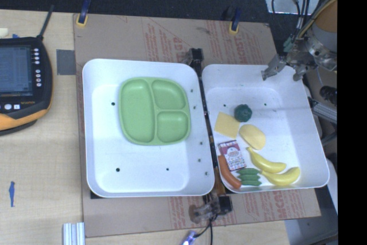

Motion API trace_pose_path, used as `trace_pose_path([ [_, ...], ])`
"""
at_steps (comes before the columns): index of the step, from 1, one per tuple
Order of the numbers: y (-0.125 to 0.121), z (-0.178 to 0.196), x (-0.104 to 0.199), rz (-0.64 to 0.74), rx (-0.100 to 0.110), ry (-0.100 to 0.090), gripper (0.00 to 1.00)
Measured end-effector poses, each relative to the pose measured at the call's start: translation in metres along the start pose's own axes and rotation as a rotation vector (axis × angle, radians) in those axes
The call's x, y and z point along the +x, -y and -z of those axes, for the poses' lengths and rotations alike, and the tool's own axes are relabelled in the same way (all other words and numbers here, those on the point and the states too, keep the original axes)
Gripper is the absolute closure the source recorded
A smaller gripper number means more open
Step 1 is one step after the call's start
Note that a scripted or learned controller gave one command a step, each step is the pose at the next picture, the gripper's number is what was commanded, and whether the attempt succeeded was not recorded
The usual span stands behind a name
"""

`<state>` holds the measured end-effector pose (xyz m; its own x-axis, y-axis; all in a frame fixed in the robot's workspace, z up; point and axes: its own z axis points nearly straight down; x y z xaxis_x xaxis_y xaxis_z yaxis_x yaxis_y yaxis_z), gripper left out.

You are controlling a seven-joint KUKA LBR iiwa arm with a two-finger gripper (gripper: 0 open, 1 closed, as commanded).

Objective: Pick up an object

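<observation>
The right bin (289, 94) holds a dark green round piece (243, 112), a yellow cheese slice (226, 124), a pale yellow chip-shaped piece (252, 136), a banana (274, 169), a small red-and-white packet (231, 156), an orange sausage (227, 174) and green pea pods (250, 175). My gripper (283, 69) hangs over the bin's far right corner, above and to the right of the green piece. Its fingers stand apart with nothing between them.
The left bin (100, 169) carries a green divided plate (154, 110). A teach pendant (22, 83) lies at the far left of the bench. Clamps (233, 20) grip the cardboard's far edge. Cables hang at the top right.
</observation>
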<state>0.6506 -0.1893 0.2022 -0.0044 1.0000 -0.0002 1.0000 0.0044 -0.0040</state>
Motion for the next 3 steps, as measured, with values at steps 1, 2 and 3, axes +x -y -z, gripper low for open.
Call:
trace_pose_path([
  [1, 0.048, -0.111, 0.062, 0.002, 0.001, 0.000, 0.00],
  [2, 0.048, -0.101, 0.061, 0.004, 0.003, 0.001, 1.00],
  [3, 0.116, -0.010, 0.131, 0.003, 0.001, 0.000, 1.00],
])
